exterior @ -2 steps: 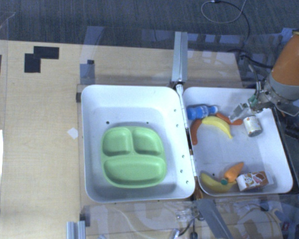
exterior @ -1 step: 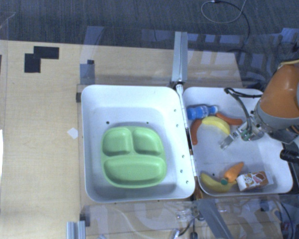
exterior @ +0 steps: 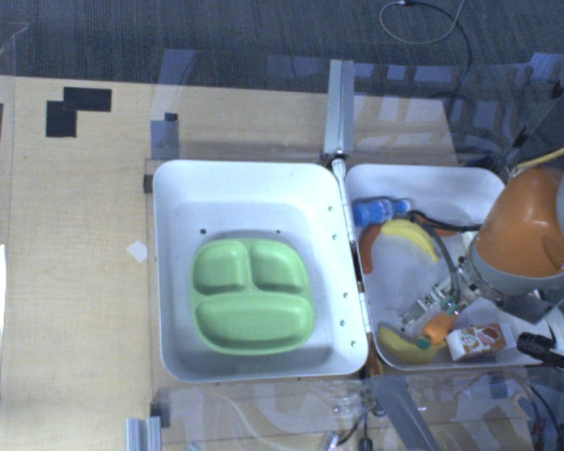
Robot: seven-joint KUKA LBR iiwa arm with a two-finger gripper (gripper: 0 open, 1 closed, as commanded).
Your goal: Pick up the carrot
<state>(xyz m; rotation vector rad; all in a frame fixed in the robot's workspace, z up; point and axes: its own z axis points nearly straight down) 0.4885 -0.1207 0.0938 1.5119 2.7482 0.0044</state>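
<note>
A slim orange-red carrot (exterior: 366,248) lies along the left wall of the right bin (exterior: 470,184), just under a blue bottle (exterior: 380,211). My gripper (exterior: 432,306) hangs low over the bin's front half, well to the right of the carrot and apart from it. A small orange object (exterior: 438,328) sits right below the gripper's tip; I cannot tell whether they touch. The arm's orange band (exterior: 526,228) covers the bin's right side.
A yellow banana (exterior: 411,237) curves beside the carrot. A yellow fruit (exterior: 403,344) and a white and red carton (exterior: 477,342) lie at the bin's front edge. The left bin (exterior: 179,214) holds a green divided plate (exterior: 253,294).
</note>
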